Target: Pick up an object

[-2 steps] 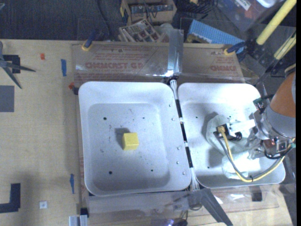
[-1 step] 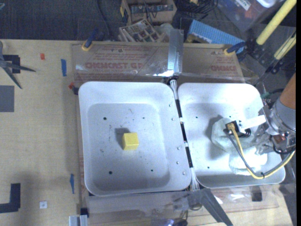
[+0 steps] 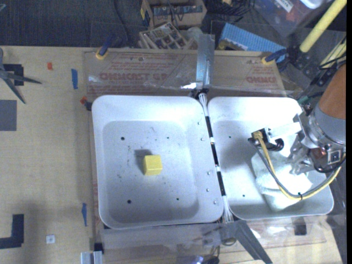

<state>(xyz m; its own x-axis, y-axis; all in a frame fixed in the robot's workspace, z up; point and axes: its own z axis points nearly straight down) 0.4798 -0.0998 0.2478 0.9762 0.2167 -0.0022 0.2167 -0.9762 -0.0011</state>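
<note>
Camera view, scene: two shallow white bins side by side on a wooden bench (image 3: 44, 164); left bin (image 3: 104, 120), right bin (image 3: 236, 106).
Camera view, task object: yellow block (image 3: 153, 164), lying alone near the middle of the left bin's floor, well apart from every wall.
Camera view, arm: grey arm (image 3: 330, 122) enters from the right, over the right bin's right side; a yellow cable (image 3: 275, 172) loops below it.
Camera view, end effector: gripper (image 3: 300, 161) hangs low over the right bin, well apart from the block, with the bins' shared wall between them. Opening: cannot tell, detail too small and blurred. Nothing seen held.
Handling, judged: block looks small, rigid, light, squarish with flat faces; probably foam or wood, not fragile. May skid on the smooth floor if nudged.
Where to grasp, judged: two opposite side faces, from above; it sits slightly turned, so the wrist should be aligned.
Surface: bin floors smooth white, with small dark holes and specks; walls curve up gently.
Room: open floor all round the block, so free approach. Far side of the bench holds cardboard (image 3: 165, 73) and clutter.
</note>
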